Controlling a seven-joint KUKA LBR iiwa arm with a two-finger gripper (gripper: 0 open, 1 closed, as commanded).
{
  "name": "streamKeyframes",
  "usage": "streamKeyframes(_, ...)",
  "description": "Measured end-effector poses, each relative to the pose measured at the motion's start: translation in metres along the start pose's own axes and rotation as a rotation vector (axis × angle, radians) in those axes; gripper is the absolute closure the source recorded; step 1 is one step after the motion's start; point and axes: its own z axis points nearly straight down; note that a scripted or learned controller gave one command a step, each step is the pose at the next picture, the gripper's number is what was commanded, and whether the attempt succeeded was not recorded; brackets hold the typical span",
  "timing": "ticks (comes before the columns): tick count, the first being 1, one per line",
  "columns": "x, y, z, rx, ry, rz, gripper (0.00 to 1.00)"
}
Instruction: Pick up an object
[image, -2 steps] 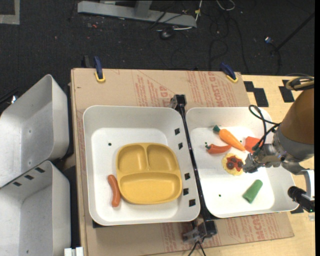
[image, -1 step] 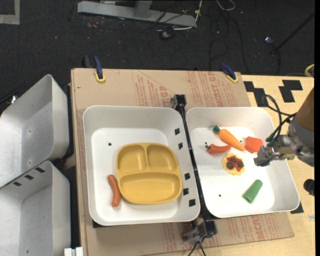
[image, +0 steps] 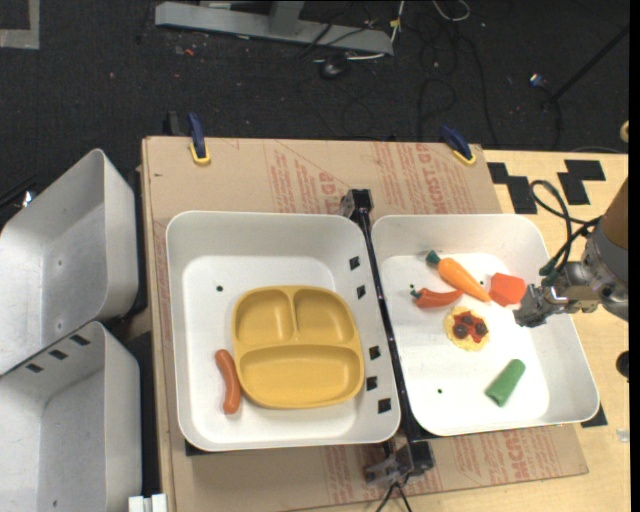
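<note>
- Counter (image: 300, 165) carries two white bins side by side.
- Left bin (image: 190, 300) holds a yellow divided plate (image: 298, 347) and a sausage (image: 229, 380) just beside it.
- Right bin (image: 560, 390) holds a carrot (image: 463, 277), orange block (image: 507, 289), green cylinder (image: 505, 382), mini pizza (image: 468, 328) and red chili (image: 437, 296).
- Pincer (image: 527, 312) hangs over the right bin's right side, near the orange block; its opening cannot be judged.

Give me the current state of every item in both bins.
Yellow plate: flat, nothing on it.
Sausage: lying beside the plate.
Carrot: lying loose.
Chili pepper: lying loose.
Orange block: lying loose.
Mini pizza: flat.
Green piece: lying loose.
End effector: holding nothing visible.
</note>
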Motion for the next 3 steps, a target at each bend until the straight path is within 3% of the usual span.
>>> streamKeyframes(3,0.152,0.068,0.005,0.001,0.003,-0.007,1.0)
